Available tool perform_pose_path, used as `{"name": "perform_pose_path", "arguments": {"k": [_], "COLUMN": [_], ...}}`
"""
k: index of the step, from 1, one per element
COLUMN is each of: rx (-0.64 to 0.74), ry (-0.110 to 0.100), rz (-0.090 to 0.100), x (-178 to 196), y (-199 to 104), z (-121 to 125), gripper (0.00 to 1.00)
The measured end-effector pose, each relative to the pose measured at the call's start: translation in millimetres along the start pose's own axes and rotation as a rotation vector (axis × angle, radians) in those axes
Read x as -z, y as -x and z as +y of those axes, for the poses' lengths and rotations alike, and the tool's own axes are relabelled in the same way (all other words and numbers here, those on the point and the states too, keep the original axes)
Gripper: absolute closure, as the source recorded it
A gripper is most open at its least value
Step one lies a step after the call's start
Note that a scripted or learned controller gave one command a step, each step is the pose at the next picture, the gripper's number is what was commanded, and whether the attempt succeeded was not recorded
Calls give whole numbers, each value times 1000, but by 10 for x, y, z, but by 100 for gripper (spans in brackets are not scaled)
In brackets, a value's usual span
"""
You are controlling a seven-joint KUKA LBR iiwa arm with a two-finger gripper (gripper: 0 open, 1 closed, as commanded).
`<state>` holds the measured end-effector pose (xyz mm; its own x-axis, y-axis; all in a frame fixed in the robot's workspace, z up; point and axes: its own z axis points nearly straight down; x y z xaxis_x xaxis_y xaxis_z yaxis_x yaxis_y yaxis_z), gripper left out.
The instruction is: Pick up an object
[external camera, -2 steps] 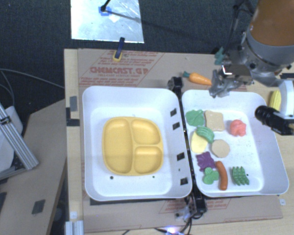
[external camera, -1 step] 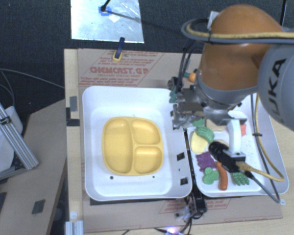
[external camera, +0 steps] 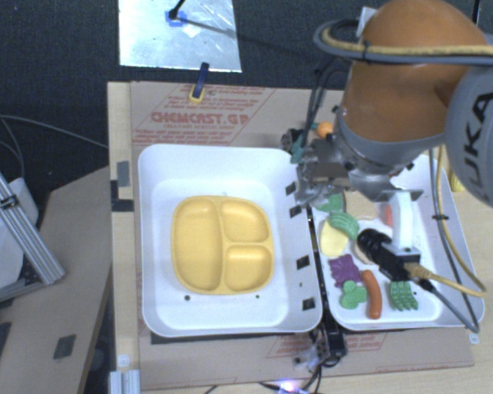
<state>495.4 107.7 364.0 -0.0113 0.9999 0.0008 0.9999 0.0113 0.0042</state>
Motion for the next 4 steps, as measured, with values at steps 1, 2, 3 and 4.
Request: {"name": "perform_pose_path", "arguments": {"k": [1,2,3,4], "rx": [7,-9,-12,-7], "ry": [2,-20,-9,5], "rz": [0,-4,-3,0], "x": [105,-1582,-2343,-2803], "y": [-2,-341,-261,-278], "z": [7,26,566,1573], "gripper": [100,100,100,100]}}
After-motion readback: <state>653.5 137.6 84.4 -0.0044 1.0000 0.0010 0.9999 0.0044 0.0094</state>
